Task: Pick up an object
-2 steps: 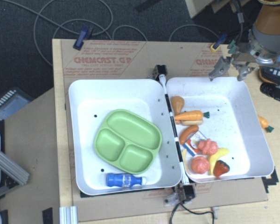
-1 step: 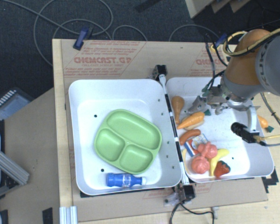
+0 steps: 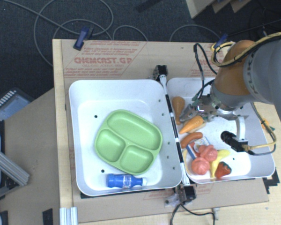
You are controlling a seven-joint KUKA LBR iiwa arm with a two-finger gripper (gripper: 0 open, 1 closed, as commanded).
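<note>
Right now the thing under the pincer [image 3: 196, 110] is a small orange carrot [image 3: 193, 124], tapered, smooth and plastic-looking, lying at a slant in the right bin [image 3: 260, 165] close to the divider between the two bins. The pincer's tips are down just above the carrot's far end, touching or nearly so; from where I stand I cannot tell whether they are spread or closed, nor whether anything sits between them. Beside the carrot on its far side lies a tan, bread-coloured piece [image 3: 178, 106], and on its near side an orange-red sausage [image 3: 191, 138]. Nearer still is a cluster of toy food: a pink-red lumpy piece [image 3: 204, 158], something yellow [image 3: 217, 157] and a red strawberry [image 3: 223, 170], all bunched in the near left part of that bin.

The left bin [image 3: 79, 107] holds a pale green divided plate [image 3: 127, 141] with three compartments, and just near of it a blue bottle [image 3: 125, 181] lying on its side.

Both bins rest on a light wooden surface [image 3: 107, 60] with red lettering printed on it. Beyond it the floor [image 3: 28, 13] is dark carpet, with thin cables [image 3: 61, 18] looping across. The grey arm [image 3: 267, 69], with its orange band, comes in from the right.
</note>
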